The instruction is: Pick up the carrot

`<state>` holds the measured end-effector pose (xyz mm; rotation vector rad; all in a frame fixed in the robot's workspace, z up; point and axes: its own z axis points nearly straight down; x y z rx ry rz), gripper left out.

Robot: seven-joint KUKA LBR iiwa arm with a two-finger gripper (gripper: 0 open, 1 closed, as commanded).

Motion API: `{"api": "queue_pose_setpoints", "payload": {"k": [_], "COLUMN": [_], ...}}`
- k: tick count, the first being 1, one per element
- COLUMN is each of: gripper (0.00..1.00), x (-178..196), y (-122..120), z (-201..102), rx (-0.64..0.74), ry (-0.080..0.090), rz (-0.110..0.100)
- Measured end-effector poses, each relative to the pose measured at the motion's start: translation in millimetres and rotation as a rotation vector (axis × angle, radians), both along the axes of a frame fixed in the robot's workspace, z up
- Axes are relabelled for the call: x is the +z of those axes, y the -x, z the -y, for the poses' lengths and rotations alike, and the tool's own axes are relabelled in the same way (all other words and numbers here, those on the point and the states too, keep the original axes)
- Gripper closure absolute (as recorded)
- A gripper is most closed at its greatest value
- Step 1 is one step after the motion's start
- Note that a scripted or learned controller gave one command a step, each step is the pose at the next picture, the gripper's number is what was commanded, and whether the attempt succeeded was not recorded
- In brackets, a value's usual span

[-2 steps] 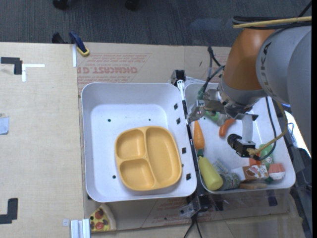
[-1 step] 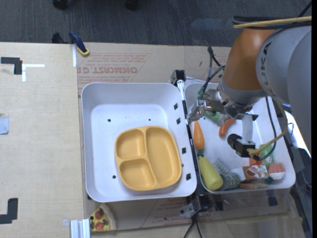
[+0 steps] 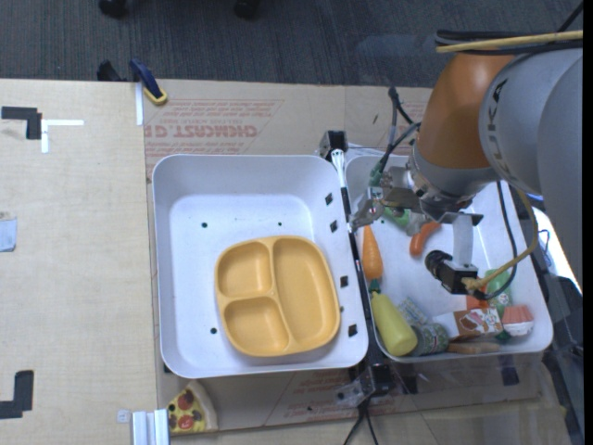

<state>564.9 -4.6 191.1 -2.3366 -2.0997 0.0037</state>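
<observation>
Bench (image 3: 65, 276) bears two white bins (image 3: 176, 276), cardboard (image 3: 213, 123).

Orange tapered carrot (image 3: 372, 253). Yellow three-compartment plastic plate (image 3: 276, 296). Yellow plastic squeeze bottle (image 3: 393, 326). White shallow bins (image 3: 176, 248). Grey arm with orange band (image 3: 463, 109). Light wood-pattern bench (image 3: 65, 276).

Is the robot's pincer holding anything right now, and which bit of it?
It cannot be told. The pincer hangs low in the right bin, just above the carrot, but the arm hides its grasping end.
</observation>
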Motion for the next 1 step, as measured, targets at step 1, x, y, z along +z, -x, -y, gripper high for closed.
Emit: {"api": "queue_pose_setpoints", "payload": {"k": [1], "gripper": [0.00], "x": [0.0], "y": [0.0], "z": [0.0], "rx": [0.000], "ry": [0.000], "rz": [0.000]}}
